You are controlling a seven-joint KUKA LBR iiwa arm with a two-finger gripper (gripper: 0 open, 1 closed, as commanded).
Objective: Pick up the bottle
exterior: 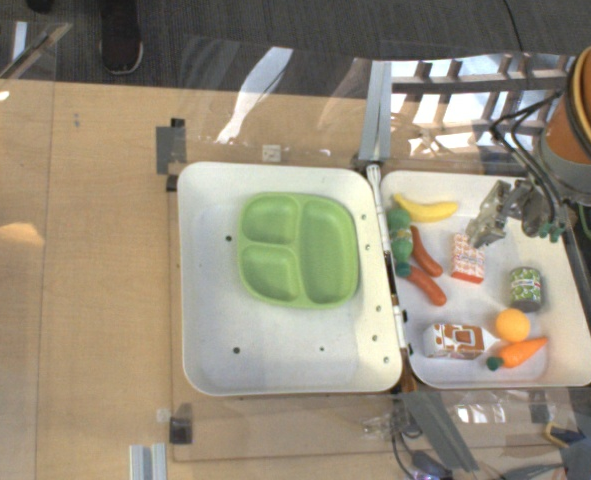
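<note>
The bottle (458, 340) lies on its side near the front of the right bin (581, 320), just left of the orange (513, 324) and carrot (520, 352). It looks small, light, rigid and likely slick and prone to rolling; grip across its middle. The gripper (490, 224) hovers farther back, above a carton (467, 258); whether it is released or clenched, I cannot tell.
</note>
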